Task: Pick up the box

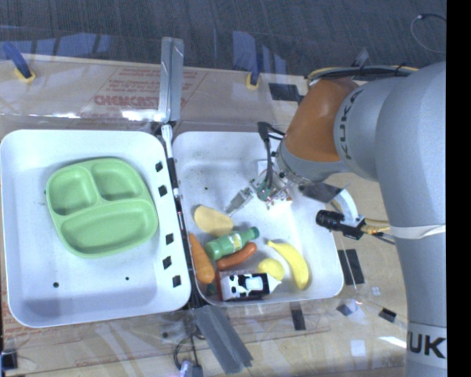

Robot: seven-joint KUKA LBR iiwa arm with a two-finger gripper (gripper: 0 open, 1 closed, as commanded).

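The box (247, 286) is a small carton with a black-and-white cow pattern and a red end. It lies on its side at the front edge of the right bin (220, 151). My gripper (259, 198) hangs over the middle of that bin, well behind the box and apart from it. It is open, with nothing between its fingers (238, 202).
Around the box lie a carrot (202, 260), a green bottle (230, 243), a red sausage (237, 256), a lemon (272, 269), a banana (293, 263) and a pale yellow potato-like item (213, 220). The left bin (31, 289) holds a green divided plate (102, 206).
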